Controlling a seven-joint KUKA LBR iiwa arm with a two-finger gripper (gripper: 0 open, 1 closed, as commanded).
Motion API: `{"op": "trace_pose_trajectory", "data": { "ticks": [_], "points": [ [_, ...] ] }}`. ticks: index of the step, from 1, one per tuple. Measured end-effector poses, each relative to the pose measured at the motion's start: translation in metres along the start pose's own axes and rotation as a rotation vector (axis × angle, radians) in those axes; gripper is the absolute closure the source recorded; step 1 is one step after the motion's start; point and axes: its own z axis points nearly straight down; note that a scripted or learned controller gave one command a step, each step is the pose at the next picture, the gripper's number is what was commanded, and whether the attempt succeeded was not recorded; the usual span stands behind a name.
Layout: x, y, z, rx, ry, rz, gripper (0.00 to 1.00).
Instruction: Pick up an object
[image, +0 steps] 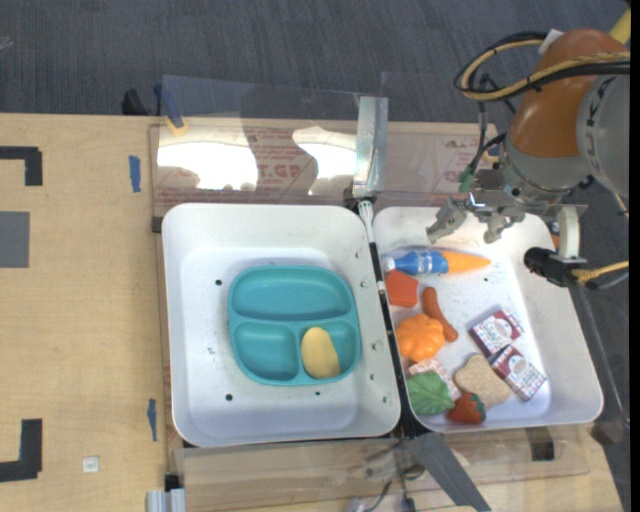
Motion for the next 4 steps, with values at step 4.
{"op": "trace_pose_trajectory", "data": {
  "ticks": [4],
  "points": [
    [-0.027, 0.026, 0.109, -0.005, -0.001, -0.054, 0.0]
  ]
}}
